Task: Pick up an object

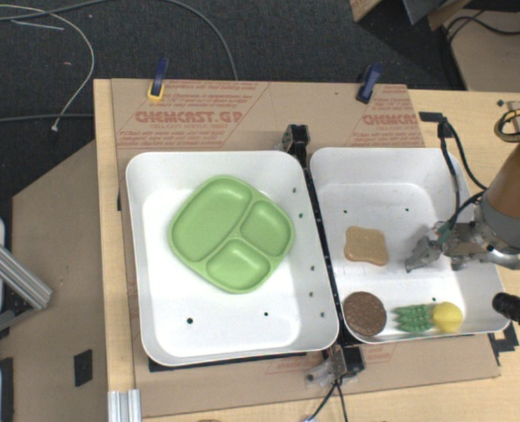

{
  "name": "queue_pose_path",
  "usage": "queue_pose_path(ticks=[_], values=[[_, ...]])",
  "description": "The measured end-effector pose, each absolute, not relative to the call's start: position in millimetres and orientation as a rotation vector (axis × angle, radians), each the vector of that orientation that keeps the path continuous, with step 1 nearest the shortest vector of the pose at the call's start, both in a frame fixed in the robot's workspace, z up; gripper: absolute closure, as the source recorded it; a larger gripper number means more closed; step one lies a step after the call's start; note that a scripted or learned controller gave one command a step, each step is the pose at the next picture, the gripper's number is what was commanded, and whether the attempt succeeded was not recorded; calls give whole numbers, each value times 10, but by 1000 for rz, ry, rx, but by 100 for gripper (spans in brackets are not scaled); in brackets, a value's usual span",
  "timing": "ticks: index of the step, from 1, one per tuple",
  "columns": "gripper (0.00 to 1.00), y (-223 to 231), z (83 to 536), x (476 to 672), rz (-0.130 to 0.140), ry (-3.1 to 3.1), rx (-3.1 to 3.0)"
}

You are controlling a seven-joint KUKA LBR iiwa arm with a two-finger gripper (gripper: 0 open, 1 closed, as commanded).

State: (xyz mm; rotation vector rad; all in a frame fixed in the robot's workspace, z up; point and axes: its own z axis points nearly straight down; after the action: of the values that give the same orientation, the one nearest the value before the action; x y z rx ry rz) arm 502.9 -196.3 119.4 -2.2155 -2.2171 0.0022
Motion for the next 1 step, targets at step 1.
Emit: queue_pose_path(ticks=[1], values=[[0, -1954, 827, 5023, 2, -2217, -2217]])
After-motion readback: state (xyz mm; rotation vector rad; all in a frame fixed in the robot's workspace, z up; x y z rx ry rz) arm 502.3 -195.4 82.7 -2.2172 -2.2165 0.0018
